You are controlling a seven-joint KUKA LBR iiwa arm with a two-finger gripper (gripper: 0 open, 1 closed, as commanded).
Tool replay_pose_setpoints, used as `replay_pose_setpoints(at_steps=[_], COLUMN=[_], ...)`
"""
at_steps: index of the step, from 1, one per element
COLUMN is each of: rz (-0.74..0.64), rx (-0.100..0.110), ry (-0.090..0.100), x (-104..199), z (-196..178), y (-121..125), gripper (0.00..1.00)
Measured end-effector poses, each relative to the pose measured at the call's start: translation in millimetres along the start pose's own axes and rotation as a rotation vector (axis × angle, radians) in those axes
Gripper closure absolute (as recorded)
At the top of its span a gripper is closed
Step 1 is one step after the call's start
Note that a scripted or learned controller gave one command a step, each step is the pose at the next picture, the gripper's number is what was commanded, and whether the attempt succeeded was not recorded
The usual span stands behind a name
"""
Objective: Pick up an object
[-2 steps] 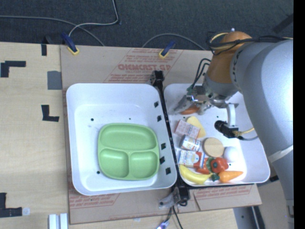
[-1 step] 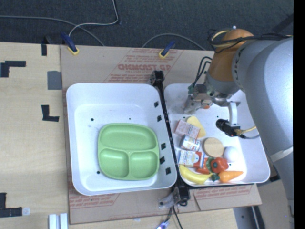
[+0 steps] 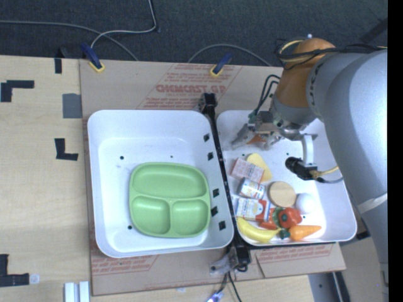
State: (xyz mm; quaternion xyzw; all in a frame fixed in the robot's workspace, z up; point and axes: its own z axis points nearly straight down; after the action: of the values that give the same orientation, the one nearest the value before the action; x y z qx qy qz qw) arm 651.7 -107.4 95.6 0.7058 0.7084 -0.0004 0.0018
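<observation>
- Hanging over the upper part of the right bin [image 3: 334, 228], my claw [image 3: 255, 136] sits just right of the frame's centre, above the heap of small things rather than down among them.
- My claw's two fingers stand apart, angled down and to the left, with nothing between them, so I hold nothing yet.
- The things to pick from crowd the lower left of that bin: a pale yellow piece [image 3: 258, 165] beside a small printed packet [image 3: 242, 167] nearest my claw, a striped packet [image 3: 252, 189] below them, a tan round disc [image 3: 282, 194], a white egg-like thing [image 3: 306, 202], a red tomato-like toy [image 3: 289, 217], an orange carrot [image 3: 304, 231] and a yellow banana [image 3: 255, 231] along the bottom rim.
- They lie touching or overlapping, I judge because they were tipped in loose; that makes a clean grip harder, as my fingers may catch two at once.
- The pale yellow piece and printed packet lie just below my fingertips, so I judge them my likeliest targets.
- The left bin [image 3: 107, 137] holds a green divided tray [image 3: 169, 198] lying flat in its middle, well apart from my claw.
- Both bins rest on a cardboard sheet [image 3: 182, 87] on the worktop [image 3: 38, 187], held by yellow-and-blue clips [image 3: 94, 60] at its top edge, presumably to stop it sliding.
</observation>
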Motion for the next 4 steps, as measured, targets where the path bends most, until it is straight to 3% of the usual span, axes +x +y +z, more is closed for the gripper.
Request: replay_pose_setpoints(at_steps=[2,4], rz=[0.002,0.003], rx=[-0.002,0.003], ry=[0.001,0.003], x=[12,14], z=[9,11], y=[-38,17], gripper=[0.0,0.0])
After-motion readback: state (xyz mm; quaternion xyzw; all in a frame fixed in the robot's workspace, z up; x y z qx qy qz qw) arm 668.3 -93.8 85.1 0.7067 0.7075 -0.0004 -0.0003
